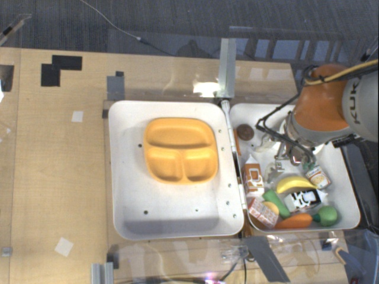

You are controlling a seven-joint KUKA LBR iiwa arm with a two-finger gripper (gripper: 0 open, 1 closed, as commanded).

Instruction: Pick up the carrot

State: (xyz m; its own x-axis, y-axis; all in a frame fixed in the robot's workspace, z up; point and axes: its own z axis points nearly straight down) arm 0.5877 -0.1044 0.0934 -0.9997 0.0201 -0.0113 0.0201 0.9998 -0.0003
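The carrot is orange and lies flat along the near wall of the right bin, between a red-and-white packet and a green round piece. My gripper hangs over the middle of the right bin, below the arm's orange band. It is a good way behind the carrot, just above the banana, and nothing can be seen held in it.
The right bin also holds a brown disc, an orange-and-white carton, a small bottle, a green piece and a black-and-white item, crowded round the carrot. A yellow divided tray sits in the left bin.
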